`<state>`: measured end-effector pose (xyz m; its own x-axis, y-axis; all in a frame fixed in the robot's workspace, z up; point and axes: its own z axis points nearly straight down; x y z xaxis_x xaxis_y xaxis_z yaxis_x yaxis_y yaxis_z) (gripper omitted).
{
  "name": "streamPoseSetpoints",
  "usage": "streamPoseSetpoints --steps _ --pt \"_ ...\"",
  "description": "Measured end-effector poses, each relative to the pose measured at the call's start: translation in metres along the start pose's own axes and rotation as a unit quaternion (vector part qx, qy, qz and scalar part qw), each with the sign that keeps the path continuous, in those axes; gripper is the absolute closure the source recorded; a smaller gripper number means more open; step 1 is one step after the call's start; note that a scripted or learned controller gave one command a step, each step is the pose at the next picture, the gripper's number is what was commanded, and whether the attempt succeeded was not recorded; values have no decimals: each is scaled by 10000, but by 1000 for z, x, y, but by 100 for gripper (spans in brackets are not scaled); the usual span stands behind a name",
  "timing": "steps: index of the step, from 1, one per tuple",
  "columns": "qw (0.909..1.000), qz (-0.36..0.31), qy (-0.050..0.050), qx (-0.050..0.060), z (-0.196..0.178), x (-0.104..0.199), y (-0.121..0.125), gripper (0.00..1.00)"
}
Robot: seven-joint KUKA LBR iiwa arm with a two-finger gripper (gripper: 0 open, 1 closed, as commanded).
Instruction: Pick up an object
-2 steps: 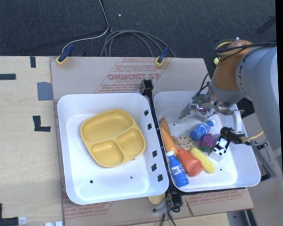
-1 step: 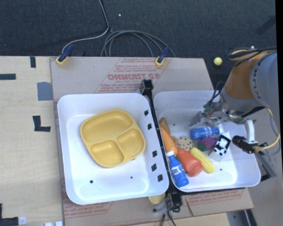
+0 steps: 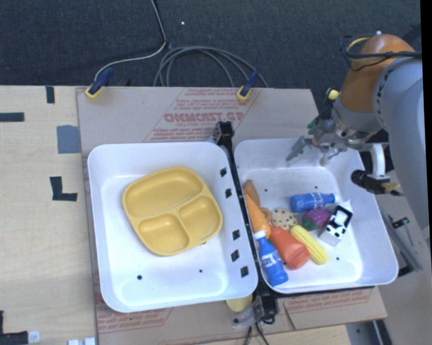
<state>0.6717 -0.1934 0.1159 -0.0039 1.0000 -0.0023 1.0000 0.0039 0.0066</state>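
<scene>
My gripper (image 3: 311, 151) hangs over the far end of the right bin (image 3: 377, 268), fingers spread open with nothing between them. It is well above and behind the pile of toys. In that pile lie an orange carrot (image 3: 254, 206), a blue bottle (image 3: 311, 200), purple grapes (image 3: 319, 218), a round cookie (image 3: 281, 217), a yellow corn cob (image 3: 310, 244), a red-orange piece (image 3: 291, 249), a second blue bottle (image 3: 272, 263) and a black-and-white block (image 3: 337, 224).
The left bin (image 3: 110, 280) holds a yellow divided plate (image 3: 172, 210). A black divider with clips (image 3: 235, 210) runs between the bins. The grey arm with its orange band (image 3: 369, 76) fills the upper right. Cables (image 3: 197, 58) loop behind the bins.
</scene>
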Motion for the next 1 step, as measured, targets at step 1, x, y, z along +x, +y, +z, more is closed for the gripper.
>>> streamPoseSetpoints --steps 1 --pt "10000 30 5 12 30 -32 -60 0"
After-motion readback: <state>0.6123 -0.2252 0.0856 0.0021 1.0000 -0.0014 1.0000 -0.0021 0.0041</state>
